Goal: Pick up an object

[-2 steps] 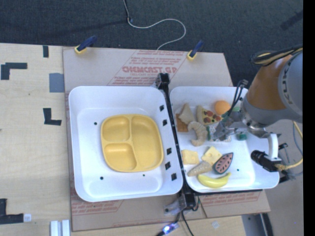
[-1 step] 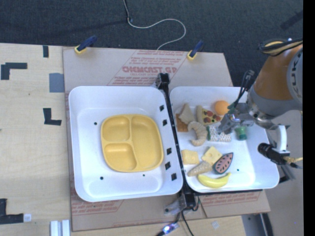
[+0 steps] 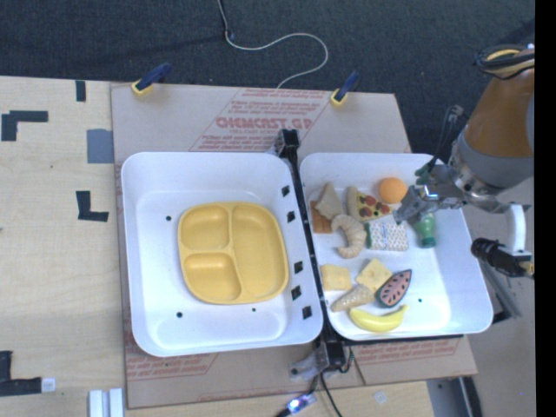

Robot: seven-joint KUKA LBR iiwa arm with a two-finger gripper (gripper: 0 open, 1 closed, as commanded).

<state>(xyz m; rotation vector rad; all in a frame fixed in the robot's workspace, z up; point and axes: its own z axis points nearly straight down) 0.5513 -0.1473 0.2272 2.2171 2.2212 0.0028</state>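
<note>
The right bin (image 3: 452, 307) holds several toy foods: an orange ball (image 3: 392, 188), a pizza slice (image 3: 367, 205), a croissant (image 3: 350, 234), a white speckled block (image 3: 388, 235), a green bottle (image 3: 426, 229), a watermelon slice (image 3: 394, 287), a banana (image 3: 377, 319) and some cheese and cracker pieces (image 3: 373, 274). My gripper (image 3: 415, 205) hangs over the bin's right side, just right of the orange ball and above the green bottle. Nothing shows between its fingers.
The left bin (image 3: 148, 233) carries a yellow divided plate (image 3: 233, 252). A black divider (image 3: 300, 233) runs between the bins. The arm's orange band (image 3: 506, 115) and grey wrist come in from the right. A cable (image 3: 278, 46) loops behind the bench.
</note>
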